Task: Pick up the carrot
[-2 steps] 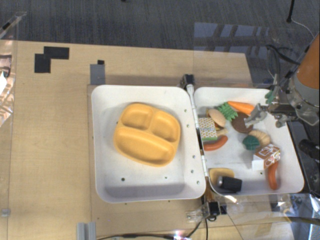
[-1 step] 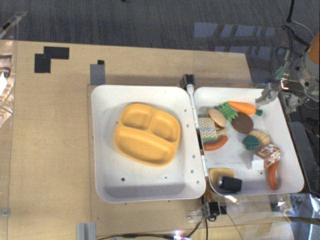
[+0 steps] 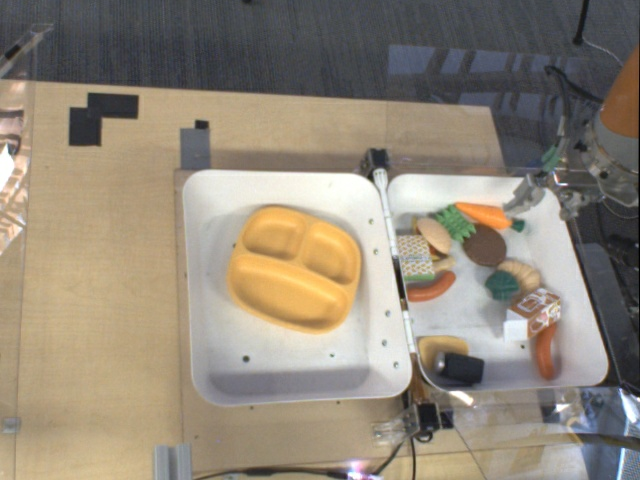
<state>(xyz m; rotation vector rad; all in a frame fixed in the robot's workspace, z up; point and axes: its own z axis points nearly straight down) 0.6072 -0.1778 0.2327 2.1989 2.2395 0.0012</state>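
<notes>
Carrot (image 3: 487, 215): orange toy w/ green leafy top, lying flat in right bin (image 3: 590, 318) near its far edge, tip pointing right, greens to the left.

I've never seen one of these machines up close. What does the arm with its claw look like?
At the right edge, the arm shows an orange band above a grey wrist. Below it sits a cluster of grey metal parts with dark cables and a small teal piece. The claw is slim, pale grey metal.
</notes>
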